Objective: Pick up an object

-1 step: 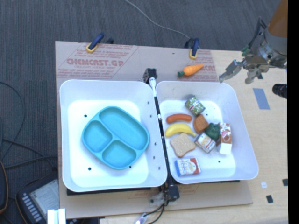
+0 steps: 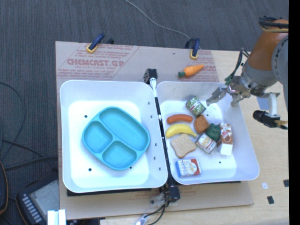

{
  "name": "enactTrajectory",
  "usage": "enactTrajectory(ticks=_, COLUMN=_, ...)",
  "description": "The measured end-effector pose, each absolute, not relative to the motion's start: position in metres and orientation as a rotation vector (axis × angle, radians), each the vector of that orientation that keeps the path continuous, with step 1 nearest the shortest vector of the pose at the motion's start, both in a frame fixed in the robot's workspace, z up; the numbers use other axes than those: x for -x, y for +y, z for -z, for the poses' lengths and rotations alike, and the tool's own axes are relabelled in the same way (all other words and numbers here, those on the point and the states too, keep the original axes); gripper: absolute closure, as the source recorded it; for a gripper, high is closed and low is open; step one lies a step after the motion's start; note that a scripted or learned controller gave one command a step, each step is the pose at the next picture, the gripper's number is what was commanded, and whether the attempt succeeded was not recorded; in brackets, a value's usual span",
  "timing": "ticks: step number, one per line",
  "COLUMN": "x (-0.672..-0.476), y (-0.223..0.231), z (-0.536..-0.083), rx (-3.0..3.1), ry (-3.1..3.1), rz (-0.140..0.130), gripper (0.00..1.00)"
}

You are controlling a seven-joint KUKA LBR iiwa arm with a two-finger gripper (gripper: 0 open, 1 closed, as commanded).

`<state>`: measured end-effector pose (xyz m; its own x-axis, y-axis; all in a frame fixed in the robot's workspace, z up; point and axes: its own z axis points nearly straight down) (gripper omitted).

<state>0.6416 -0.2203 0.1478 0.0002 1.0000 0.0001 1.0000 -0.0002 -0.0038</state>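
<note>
My gripper (image 2: 226, 97) hovers over the far right corner of the right bin (image 2: 243, 172), with its two fingers spread open and nothing between them. Just to its left and nearer lies a green can (image 2: 196, 106). Below the can sit a sausage (image 2: 180, 118), a banana (image 2: 180, 131), a slice of bread (image 2: 183, 145), a brown piece (image 2: 201, 124), a dark green piece (image 2: 213, 131), a small wrapped box (image 2: 206, 143), a white and red carton (image 2: 226, 137) and a red box (image 2: 188, 167).
The left bin (image 2: 70, 125) holds a blue divided plate (image 2: 116, 138). A toy carrot (image 2: 191, 70) lies on the board beyond the right bin. Clamps (image 2: 95, 42) (image 2: 193, 48) sit at the board's far edge, and a black bracket (image 2: 151, 75) stands between the bins.
</note>
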Motion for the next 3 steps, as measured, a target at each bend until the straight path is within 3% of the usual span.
enactTrajectory(ticks=1, x=-0.598, y=-0.205, z=-0.098, rx=2.225, ry=-2.228, rz=0.009, gripper=0.00)
enactTrajectory(ticks=2, x=-0.547, y=-0.115, z=-0.095, rx=2.225, ry=-2.227, rz=0.010, gripper=0.00)
enactTrajectory(ticks=3, x=-0.550, y=-0.115, z=-0.107, rx=2.230, ry=-2.230, rz=0.018, gripper=1.00)
